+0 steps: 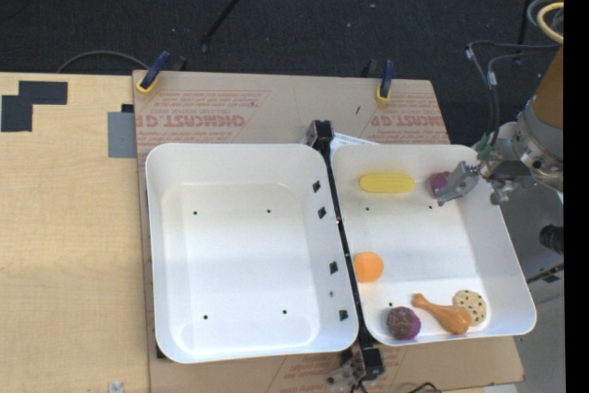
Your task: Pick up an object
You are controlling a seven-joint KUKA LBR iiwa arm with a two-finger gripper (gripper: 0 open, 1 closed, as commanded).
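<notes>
I can't tell what my gripper [457, 183], just right of the corn cob [386, 183], holds; the purple piece [440, 184] there might slip away.

The arm [543, 120] comes in from the right and is cut off by the frame's edge, so only its wrist end shows. At its tip the gripper [460, 179] is a blur of grey parts, and I cannot tell how its fingers stand. A small purplish object [440, 184] sits right at the tip, partly covered, and whether it is touched is unclear. Down in the near corner of the right bin [502, 239], the drumstick-shaped toy [440, 311] overlaps the spotted cookie [470, 306], hiding part of it.
</notes>
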